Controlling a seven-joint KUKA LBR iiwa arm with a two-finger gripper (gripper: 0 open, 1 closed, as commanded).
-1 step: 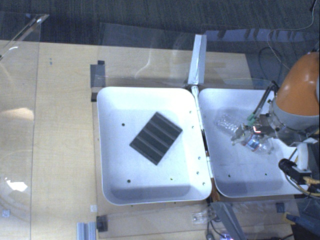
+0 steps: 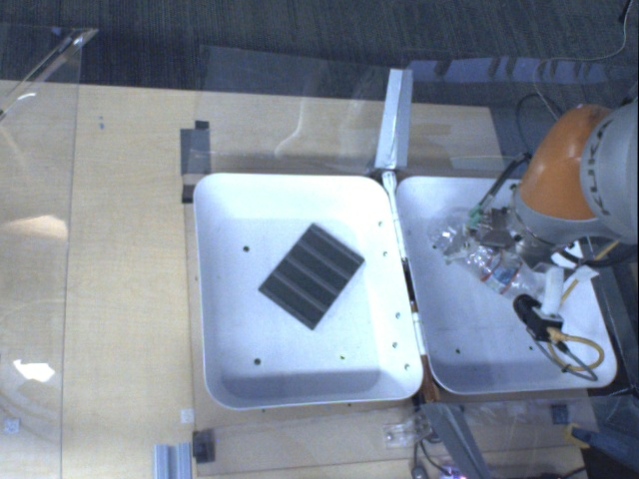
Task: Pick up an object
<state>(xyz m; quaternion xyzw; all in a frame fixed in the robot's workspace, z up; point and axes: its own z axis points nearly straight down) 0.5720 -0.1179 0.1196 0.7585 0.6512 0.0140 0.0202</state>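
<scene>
Dark ribbed rectangular pad (image 2: 312,274) flat near centre of left bin (image 2: 215,267), long axis diagonal, lower-left to upper-right. No legible writing. Gripper (image 2: 474,245) over right bin (image 2: 449,362); grip state can't tell.

- Two shallow white bins sit before me: the left bin (image 2: 215,297) and the right bin (image 2: 449,352).
- One dark ridged rectangular pad (image 2: 312,274) lies in the left bin.
- One arm (image 2: 579,173) is mine, bearing one orange band.
</scene>
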